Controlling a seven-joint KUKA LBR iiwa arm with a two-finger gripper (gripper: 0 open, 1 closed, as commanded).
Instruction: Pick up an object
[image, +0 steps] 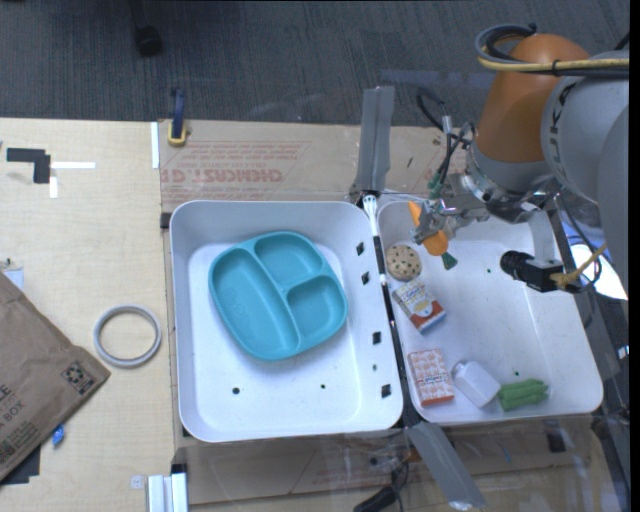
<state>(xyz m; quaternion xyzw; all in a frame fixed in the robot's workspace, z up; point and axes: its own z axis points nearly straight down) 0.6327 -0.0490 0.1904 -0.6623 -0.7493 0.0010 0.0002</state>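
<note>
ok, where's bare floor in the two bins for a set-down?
Left bin: the strip along its near edge below the blue divided plate is bare. Right bin: open patch mid-floor, right of the small carton and above the green object. Crowded: the right bin's left side and near edge, with the holed ball, red-white packet and white block. The gripper hangs over its far-left corner.

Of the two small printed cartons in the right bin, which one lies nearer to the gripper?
The upper carton, beside the round cookie; the other carton lies at the bin's front edge, farther from the gripper.
</note>
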